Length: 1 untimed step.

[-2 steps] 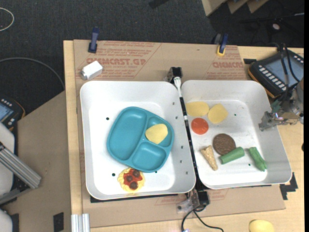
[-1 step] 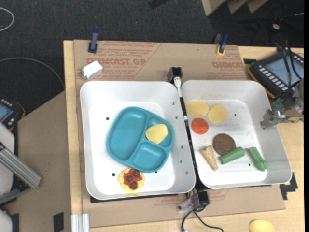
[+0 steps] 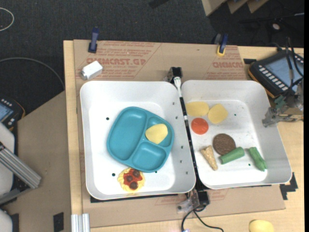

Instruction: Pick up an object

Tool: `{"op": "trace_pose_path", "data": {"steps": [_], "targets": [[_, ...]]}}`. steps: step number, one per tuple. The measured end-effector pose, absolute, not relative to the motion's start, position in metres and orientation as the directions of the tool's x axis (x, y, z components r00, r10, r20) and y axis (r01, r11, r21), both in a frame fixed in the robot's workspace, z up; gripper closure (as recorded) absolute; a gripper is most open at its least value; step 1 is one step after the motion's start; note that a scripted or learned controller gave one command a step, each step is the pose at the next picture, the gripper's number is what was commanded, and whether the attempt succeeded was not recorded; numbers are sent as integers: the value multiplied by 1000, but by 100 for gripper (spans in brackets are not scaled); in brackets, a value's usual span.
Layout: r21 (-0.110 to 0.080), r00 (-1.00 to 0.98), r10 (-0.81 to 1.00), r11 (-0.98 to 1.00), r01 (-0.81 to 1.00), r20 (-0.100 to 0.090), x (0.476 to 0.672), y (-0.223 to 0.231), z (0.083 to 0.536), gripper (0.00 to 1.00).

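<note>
- Camera view, task item: no particular object is named. The candidates lie loose in the right bin (image 3: 240,89): two pale yellow pieces (image 3: 198,108) (image 3: 217,113) touching at the far side, a red round piece (image 3: 199,125) just below them, a brown disc (image 3: 224,143), a tan wedge (image 3: 209,157), and two green pieces (image 3: 232,155) (image 3: 257,158) toward the near edge.
- The brown disc touches the left green piece, and the tan wedge sits just beside both. The right green piece lies apart and has open floor around it.
- Left bin (image 3: 96,129): a teal divided plate (image 3: 126,134) holds a yellow piece (image 3: 156,133) in its upper right compartment. A small pizza-like toy (image 3: 131,179) sits just off the plate's near rim.
- Gripper (image 3: 276,114): positioned at the right bin's right rim, well apart from every object. It carries nothing. Whether it is apart or together cannot be told at this size.
- Step in hand, as judged: approach. No object has been reached or lifted.
- Next move, as judged: travel inward over the right bin, choose a target, and descend centred on it. The isolated green piece looks the cleanest pick. The clustered disc, wedge and green piece risk a nudge or a double contact.
</note>
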State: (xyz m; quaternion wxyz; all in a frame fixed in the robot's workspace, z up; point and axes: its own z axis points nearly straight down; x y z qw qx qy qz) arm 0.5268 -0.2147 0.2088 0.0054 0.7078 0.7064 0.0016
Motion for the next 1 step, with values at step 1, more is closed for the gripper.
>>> {"op": "trace_pose_path", "data": {"steps": [1], "targets": [[13, 2, 1000, -2, 1000, -7, 528, -215, 219, 100]]}}
